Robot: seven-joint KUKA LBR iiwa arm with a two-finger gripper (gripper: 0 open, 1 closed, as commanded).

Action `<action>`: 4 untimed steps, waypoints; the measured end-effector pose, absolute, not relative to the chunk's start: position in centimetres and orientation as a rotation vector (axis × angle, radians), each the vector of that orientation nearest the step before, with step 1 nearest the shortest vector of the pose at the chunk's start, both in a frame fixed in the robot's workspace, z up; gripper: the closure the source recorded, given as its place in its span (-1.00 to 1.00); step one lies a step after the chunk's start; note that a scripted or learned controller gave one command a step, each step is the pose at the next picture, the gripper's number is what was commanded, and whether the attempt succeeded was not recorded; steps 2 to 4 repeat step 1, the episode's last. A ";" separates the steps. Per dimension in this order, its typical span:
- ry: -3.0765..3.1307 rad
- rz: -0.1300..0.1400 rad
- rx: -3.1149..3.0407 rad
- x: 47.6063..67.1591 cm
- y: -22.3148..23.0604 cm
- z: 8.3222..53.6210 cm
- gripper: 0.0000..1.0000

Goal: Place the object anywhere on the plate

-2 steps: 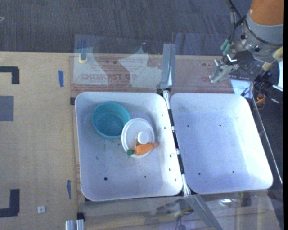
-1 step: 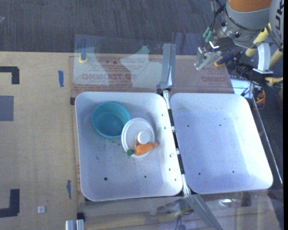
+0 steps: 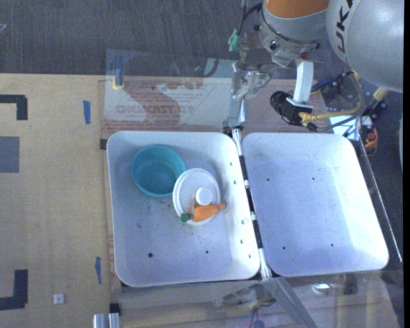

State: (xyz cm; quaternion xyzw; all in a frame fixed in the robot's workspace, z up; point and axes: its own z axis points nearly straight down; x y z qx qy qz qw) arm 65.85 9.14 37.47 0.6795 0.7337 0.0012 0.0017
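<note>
Two white bins sit side by side on the desk (image 3: 51, 192), whose bare top is tan board with black corner marks and bits of blue tape. The left bin (image 3: 147, 256) holds three things grouped in its upper middle part. A teal bowl (image 3: 155, 170) stands upright toward the bin's far left. Touching the bowl's right side is a small white plate (image 3: 186, 189), round and shallow. On the plate lies a carrot (image 3: 206, 212), orange with a green stub at its left end; it rests across the plate's lower right rim, its tip pointing right and reaching just past the edge. A small white round piece (image 3: 205, 195) sits on the plate just above the carrot, too small to tell what it is.

The right bin (image 3: 314, 211) shows a white floor with a few dark specks.

The arm (image 3: 333, 19) enters at the top right, grey with the orange band visible at the picture's top edge. The tool (image 3: 242, 86) hangs beyond the far edge of the bins, above the seam between them and over a clear sheet with red print lying behind the left bin. It is well apart from the plate and the carrot, and nothing shows between its fingers; whether they are spread or closed cannot be told. Cables and a black fitting hang beside the wrist, behind the right bin.
</note>
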 end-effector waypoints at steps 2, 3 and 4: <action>2.314 0.003 2.120 66.6 14.5 38.9 1.00; 2.314 0.003 2.120 66.6 14.5 38.9 1.00; 2.314 0.003 2.120 66.6 14.5 38.9 1.00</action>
